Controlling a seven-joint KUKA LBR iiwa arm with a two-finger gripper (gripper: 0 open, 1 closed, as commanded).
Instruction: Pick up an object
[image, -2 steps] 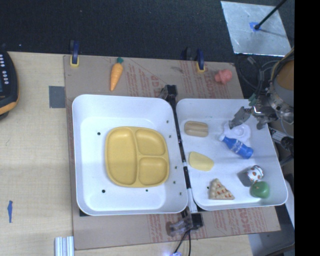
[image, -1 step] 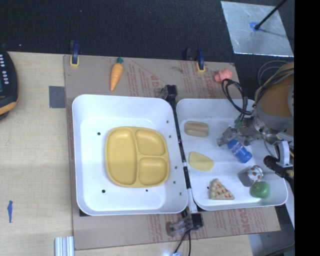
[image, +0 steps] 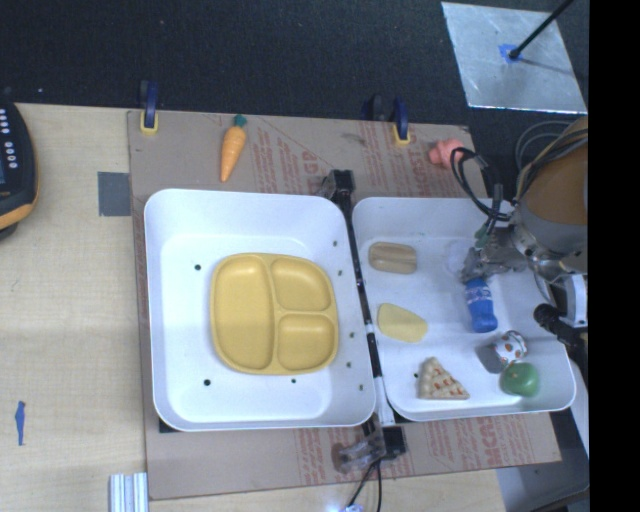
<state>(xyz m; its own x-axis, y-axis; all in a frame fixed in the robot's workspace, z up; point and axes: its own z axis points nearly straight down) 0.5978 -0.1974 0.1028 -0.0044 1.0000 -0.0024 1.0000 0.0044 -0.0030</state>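
Gripper (image: 482, 262) above one blue bottle (image: 481, 306); two bins (image: 165, 300).

A yellow tray (image: 272, 312) lies in a white bin (image: 170, 300); a blue bottle (image: 481, 305), green ball (image: 519, 380), orange carrot (image: 232, 150).

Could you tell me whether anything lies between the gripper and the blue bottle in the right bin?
Nothing visible does. The gripper sits right at the top end of the blue bottle; the nearest other things, a small white item and a green ball, lie beyond the bottle's far end.
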